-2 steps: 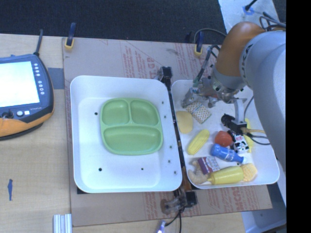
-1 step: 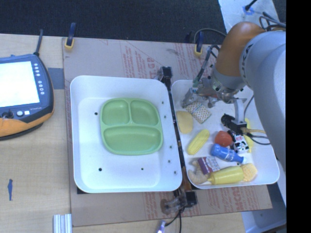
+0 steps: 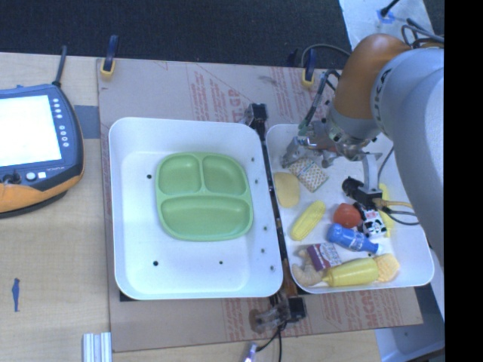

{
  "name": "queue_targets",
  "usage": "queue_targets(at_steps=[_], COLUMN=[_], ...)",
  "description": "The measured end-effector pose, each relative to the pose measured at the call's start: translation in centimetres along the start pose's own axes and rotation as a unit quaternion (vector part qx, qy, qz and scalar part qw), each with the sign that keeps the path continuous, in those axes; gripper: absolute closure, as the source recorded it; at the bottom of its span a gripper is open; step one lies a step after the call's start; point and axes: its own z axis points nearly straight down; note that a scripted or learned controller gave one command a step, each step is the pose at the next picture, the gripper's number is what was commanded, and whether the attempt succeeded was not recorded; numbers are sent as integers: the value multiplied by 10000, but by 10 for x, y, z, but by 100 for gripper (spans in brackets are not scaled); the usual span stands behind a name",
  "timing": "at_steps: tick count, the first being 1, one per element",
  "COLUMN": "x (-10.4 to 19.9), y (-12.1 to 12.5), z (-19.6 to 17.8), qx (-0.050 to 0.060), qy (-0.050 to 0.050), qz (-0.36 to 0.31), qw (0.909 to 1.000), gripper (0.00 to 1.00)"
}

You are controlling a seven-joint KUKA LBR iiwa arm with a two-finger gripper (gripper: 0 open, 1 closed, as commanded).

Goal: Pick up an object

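Orange and grey plastic frames the teach pendant [image 3: 34,145] we see at the far left of the bench, its pale screen facing up. Next comes the left bin [image 3: 128,225], a shallow white tray that holds a light green plate [image 3: 204,196] with 3 compartments, lying flat near the bin's middle.

Just beside it sits the right bin [image 3: 413,274], crowded with small toys. We see a pale yellow rounded piece [image 3: 286,189] against its left wall, a yellow corn cob [image 3: 308,220] lying at a slant, a checkered tan waffle-like piece [image 3: 312,175] above it, an orange-red ball [image 3: 347,215], a blue bottle [image 3: 352,238], a purple-labelled packet [image 3: 324,256] and a long yellow bottle [image 3: 352,272] along the near edge.

The gripper [image 3: 313,151] hangs over the bin's upper left part, just above the waffle-like piece; we cannot tell how far apart its tips stand. The grey arm [image 3: 411,96] with its orange band fills the right.
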Motion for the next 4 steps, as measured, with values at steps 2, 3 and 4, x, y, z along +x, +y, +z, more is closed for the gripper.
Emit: queue_targets(at_steps=[2,3,4], x=[-2,0,-1], y=[0,0,-7], z=[0,0,0], qx=[0,4,14], qy=[-1,1,1], qz=[1,-4,13], qw=[10000,10000,10000], gripper=[0,0,0])
